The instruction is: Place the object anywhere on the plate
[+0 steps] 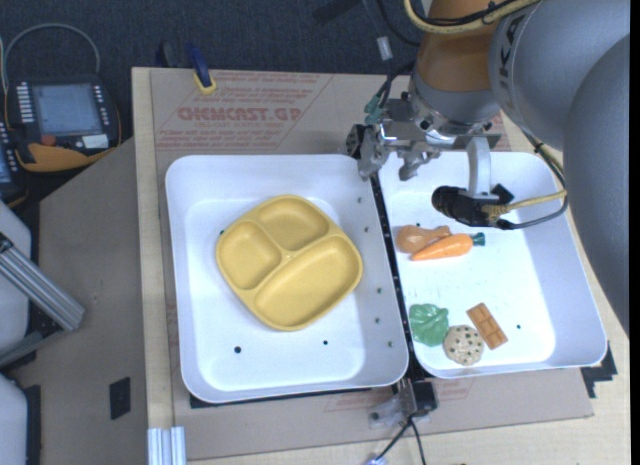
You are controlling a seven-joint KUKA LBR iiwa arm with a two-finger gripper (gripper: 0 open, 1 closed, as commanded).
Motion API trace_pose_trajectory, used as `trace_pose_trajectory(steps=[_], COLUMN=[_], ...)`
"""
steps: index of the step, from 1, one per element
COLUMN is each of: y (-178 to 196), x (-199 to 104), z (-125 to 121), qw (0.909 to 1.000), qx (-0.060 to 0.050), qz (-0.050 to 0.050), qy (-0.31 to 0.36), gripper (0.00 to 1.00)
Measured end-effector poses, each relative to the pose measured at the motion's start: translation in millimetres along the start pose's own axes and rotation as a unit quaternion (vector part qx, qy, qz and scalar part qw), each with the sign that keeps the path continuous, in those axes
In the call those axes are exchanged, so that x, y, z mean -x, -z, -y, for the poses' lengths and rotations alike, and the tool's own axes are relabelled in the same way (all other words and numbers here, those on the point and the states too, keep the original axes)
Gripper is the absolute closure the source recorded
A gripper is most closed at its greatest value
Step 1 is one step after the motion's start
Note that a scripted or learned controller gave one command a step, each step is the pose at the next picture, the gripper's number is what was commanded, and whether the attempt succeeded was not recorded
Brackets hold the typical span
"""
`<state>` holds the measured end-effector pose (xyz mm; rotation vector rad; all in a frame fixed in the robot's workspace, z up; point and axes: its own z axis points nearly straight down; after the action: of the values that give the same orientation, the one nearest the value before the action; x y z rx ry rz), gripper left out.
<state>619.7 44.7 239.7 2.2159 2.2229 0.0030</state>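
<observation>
A yellow divided plate [290, 261] lies in the left bin [190, 253], with nothing on it. In the right bin [560, 283] an orange toy carrot [443, 247] rests against a tan food piece [415, 237]. Nearer the front lie a green leafy piece [429, 323], a speckled cookie [463, 344] and a brown wafer [487, 325]. My gripper [390, 163] hangs over the far end of the wall between the two bins, open, with nothing between its fingers. It is well behind the carrot and to the right of the plate.
The bins' shared wall [385, 253] runs between the plate and the toy food. A cardboard sheet [250, 103] lies under both bins. A handheld control pendant [60, 118] sits off the bench at the far left.
</observation>
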Motion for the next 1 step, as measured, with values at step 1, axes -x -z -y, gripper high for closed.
trace_pose_trajectory(steps=[1], y=[-16.1], x=[-48.7], z=[-21.9], qw=[1.0000], qx=[0.000], qz=[-0.001], qy=[0.001], gripper=[1.00])
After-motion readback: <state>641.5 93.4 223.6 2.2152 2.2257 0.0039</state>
